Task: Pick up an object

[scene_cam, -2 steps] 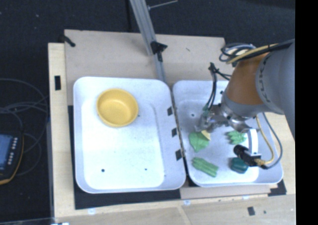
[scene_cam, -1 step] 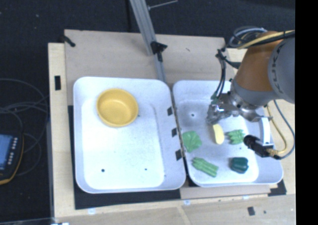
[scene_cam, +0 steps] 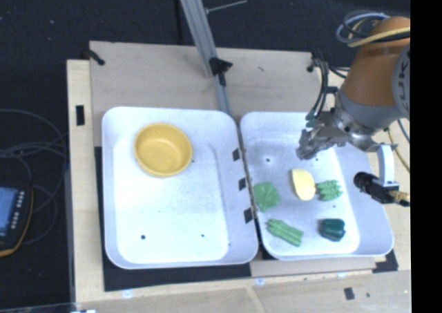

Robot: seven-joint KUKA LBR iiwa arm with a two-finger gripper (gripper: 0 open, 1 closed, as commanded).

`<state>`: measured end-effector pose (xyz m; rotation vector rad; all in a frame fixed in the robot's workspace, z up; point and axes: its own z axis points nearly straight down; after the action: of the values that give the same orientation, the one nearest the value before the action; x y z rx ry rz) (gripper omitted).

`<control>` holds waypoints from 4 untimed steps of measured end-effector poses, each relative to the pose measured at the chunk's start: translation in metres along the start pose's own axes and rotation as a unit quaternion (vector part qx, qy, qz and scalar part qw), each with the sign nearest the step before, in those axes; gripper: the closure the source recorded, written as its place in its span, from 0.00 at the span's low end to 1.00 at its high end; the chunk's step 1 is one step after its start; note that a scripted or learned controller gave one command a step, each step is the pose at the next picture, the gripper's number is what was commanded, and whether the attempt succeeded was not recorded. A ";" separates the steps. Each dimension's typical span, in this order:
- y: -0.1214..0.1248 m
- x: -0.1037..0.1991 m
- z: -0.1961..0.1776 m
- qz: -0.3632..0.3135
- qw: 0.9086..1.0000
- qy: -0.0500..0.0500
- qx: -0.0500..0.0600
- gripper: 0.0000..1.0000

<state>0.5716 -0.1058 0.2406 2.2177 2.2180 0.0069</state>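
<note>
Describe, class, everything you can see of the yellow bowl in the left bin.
The yellow bowl is round and shallow, a plain matte yellow that looks like plastic, with a slightly paler rim. It sits upright, open side up, with nothing visible inside. It rests on the floor of the left bin, toward the far left corner, apart from the walls. Nothing else touches it.

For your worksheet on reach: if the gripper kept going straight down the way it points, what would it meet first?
Probably the bare floor of the right bin, just above the yellow piece; the gripper hangs there, though depth is unclear.
</note>
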 end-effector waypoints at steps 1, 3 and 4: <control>0.001 -0.001 -0.045 0.000 1.000 0.000 0.001 1.00; 0.006 0.090 -0.040 -0.002 1.000 0.001 0.003 1.00; 0.003 0.140 -0.041 -0.002 1.000 0.001 0.003 1.00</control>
<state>0.5747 0.0343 0.2815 2.2174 2.2255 0.0014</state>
